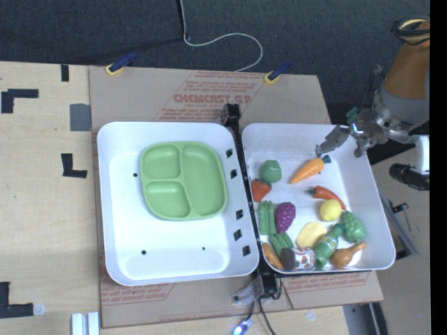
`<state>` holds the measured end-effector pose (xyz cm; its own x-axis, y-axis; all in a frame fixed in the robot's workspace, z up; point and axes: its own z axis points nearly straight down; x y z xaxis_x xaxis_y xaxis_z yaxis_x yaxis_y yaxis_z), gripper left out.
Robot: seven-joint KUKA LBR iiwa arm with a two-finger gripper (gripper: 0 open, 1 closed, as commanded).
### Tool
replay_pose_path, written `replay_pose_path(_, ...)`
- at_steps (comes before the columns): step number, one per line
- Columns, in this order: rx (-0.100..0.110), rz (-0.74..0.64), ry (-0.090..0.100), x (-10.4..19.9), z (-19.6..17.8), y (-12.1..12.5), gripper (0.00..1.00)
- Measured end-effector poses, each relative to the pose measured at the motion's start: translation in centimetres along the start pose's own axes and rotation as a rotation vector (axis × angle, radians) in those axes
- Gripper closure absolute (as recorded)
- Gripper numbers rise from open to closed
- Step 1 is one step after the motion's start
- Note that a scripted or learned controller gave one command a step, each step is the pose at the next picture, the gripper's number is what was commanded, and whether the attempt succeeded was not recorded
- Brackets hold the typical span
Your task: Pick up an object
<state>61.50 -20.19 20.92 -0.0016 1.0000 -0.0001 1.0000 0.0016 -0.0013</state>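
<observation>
The right bin (363,176) holds several toy foods: an orange carrot (307,171), a green pepper (270,170), purple grapes (285,216), a yellow lemon (330,210), a red chili (326,194), broccoli (351,226) and a yellow banana (311,234). My gripper (344,140) hangs over the bin's far right corner, just up and right of the carrot. Its fingers look spread, with nothing between them.
The left bin (119,208) holds a green divided plate (184,180). Both bins rest on a cardboard sheet (209,93) on the wooden bench. A white cable (209,40) loops at the back. More toy foods crowd the right bin's near edge (307,257).
</observation>
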Motion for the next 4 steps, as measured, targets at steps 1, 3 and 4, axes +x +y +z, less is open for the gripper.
replay_pose_path(1,-0.008,-0.004,0.000,4.6,-9.4,-2.2,0.00)
replay_pose_path(3,-0.018,-0.008,0.000,14.0,-33.5,-0.7,0.00)
replay_pose_path(4,-0.001,-0.001,-0.002,13.6,-33.6,-0.7,1.00)
